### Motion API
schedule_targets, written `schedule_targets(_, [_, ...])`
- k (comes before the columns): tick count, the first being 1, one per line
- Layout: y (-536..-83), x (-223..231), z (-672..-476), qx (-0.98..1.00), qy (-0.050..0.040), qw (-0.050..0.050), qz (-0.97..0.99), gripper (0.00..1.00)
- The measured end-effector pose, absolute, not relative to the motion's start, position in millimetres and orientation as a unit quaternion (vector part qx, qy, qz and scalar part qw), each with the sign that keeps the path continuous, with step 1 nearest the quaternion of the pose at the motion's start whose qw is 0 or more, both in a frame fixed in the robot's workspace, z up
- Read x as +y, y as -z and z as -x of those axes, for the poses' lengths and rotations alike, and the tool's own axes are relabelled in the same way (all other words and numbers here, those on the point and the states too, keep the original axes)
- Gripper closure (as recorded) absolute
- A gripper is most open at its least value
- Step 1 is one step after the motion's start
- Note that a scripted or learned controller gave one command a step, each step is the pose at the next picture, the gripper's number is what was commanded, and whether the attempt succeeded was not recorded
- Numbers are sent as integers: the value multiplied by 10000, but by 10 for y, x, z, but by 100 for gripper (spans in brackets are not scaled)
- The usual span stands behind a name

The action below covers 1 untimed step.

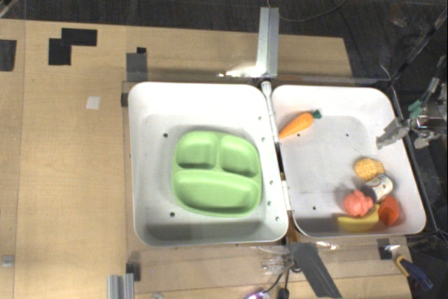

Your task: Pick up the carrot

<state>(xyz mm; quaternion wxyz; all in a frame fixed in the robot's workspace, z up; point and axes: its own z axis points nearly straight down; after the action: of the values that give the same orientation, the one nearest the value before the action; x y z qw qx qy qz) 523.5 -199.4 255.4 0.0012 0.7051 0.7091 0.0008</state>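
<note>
Nearest me, lower right of the frame, toy foods (367,203) sit untouched. Further up, the carrot (297,124) lies by the bin's left wall, unpicked. I see the gripper (392,135) at the right edge, well apart; jaw state I cannot tell.

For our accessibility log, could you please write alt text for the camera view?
A carrot lies at the upper left of the right bin, far from the gripper at its right edge. Other toy foods cluster lower right; the left bin holds a green tray.
</note>
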Motion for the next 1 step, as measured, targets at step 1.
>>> schedule_targets(1, [-1380,-1477,-5483,7463,-7,7,-6656,0])
